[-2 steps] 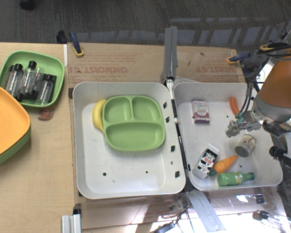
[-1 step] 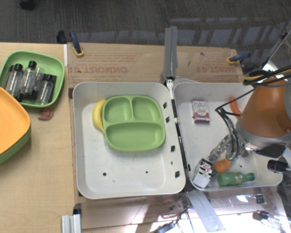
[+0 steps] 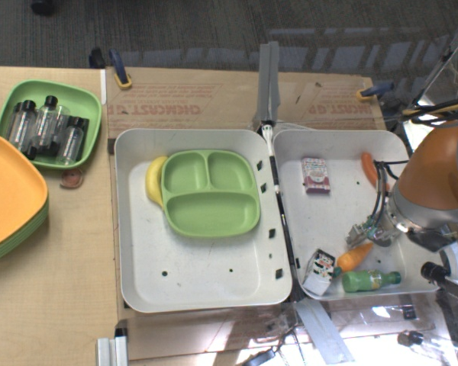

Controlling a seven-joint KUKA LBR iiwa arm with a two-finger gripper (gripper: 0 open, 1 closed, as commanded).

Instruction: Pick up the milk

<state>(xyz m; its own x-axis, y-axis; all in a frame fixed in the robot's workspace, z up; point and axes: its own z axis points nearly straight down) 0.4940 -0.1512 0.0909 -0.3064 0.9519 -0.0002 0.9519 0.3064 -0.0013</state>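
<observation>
Claw (image 3: pixel 364 233) low in right bin (image 3: pixel 330 227), beside carrot (image 3: pixel 353 257); grip state indiscernible. Milk (image 3: pixel 319 271) lies apart at front edge.

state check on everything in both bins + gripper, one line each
milk carton: lying tilted in right bin's front left corner, not held
orange bottle: on its side, beside the milk carton
green bottle: on its side along the front wall
pink packet: flat, label up
carrot: lying near the back right
green divided plate: upright in left bin, overlapping the yellow piece
gripper: low in right bin, above the orange bottle
</observation>
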